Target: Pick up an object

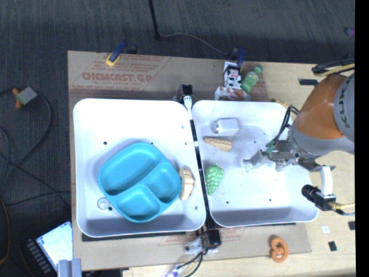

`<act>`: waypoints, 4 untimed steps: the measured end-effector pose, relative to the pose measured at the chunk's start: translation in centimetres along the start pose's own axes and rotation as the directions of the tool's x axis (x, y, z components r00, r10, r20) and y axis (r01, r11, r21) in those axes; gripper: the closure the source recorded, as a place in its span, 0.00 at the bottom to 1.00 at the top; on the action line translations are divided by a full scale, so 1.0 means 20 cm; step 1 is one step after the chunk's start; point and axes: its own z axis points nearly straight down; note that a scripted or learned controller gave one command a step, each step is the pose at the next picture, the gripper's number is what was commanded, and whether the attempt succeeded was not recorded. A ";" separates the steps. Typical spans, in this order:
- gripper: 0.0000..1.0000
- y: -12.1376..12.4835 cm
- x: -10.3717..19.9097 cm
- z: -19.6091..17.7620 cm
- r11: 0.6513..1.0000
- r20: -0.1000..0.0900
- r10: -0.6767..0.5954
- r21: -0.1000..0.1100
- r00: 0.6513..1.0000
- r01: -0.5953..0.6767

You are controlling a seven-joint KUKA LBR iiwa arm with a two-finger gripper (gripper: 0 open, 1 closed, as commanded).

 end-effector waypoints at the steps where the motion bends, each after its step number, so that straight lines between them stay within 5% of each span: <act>1: 0.00 -0.22 0.03 0.15 1.000 0.004 0.001 -0.011 1.000 -0.001; 2: 1.00 -0.22 0.02 0.10 1.000 0.008 0.003 -0.014 1.000 -0.003; 3: 1.00 0.00 0.34 -0.15 1.000 0.000 -0.001 0.000 1.000 0.001; 4: 1.00 0.22 0.33 -0.02 1.000 0.000 0.000 0.001 1.000 0.000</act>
